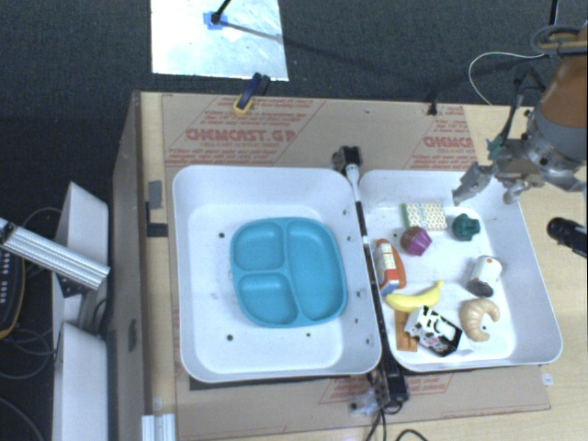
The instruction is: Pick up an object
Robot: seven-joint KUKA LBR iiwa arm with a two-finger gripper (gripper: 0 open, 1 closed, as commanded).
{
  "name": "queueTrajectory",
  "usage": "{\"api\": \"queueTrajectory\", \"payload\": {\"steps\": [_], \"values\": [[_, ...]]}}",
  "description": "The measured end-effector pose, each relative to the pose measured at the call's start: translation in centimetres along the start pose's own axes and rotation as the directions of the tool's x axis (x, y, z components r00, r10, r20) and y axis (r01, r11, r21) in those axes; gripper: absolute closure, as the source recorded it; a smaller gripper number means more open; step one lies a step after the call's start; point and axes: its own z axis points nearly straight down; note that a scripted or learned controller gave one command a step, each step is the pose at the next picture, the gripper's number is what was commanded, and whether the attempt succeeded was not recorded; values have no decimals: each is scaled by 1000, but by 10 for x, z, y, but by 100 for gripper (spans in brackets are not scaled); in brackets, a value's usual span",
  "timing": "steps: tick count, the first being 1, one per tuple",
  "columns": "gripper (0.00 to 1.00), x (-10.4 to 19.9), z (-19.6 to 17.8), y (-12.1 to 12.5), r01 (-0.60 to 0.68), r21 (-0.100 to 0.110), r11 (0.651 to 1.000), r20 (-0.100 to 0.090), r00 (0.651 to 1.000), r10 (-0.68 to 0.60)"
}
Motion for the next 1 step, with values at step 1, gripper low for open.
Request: {"api": "queueTrajectory", "payload": {"steps": [1], "values": [[0,46,90,0,1,2,1000,-1,1000,-1]]}}
